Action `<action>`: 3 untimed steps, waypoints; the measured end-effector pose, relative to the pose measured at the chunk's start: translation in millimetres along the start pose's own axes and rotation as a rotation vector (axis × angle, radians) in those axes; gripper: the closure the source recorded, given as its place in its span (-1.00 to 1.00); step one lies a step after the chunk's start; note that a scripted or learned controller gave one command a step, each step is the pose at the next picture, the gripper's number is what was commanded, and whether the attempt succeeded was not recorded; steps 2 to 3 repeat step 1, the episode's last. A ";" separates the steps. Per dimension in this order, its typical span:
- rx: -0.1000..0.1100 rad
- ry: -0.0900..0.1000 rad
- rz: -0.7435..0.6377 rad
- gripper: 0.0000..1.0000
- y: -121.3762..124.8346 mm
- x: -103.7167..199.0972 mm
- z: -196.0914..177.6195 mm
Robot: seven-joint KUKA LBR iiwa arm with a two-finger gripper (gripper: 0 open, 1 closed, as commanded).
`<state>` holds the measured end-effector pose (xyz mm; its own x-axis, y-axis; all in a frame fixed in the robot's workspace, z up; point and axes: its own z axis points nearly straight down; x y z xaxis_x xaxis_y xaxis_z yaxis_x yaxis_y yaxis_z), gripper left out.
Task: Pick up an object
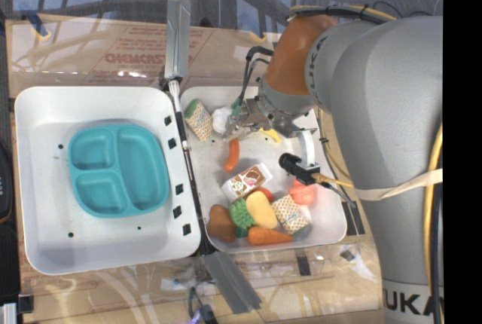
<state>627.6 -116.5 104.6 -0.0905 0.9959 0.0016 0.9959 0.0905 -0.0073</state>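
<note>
While tool (242, 117) hung low in right bin (331, 228), its opening could not be told. White round object (221, 119) lay just left; orange sausage (233, 154) just below. Best: centre over one item, descend straight, avoid neighbours.

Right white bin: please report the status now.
Hand low at the right white bin's far end. Small orange carrot-shaped toy just below it, not gripped. Toy food crowds the near end.
</note>
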 end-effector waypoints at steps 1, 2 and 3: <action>-0.008 -0.001 0.019 1.00 -8.1 35.5 -104.2; -0.008 -0.001 0.019 1.00 -8.1 35.5 -104.2; -0.008 -0.001 0.019 1.00 -8.1 35.5 -104.2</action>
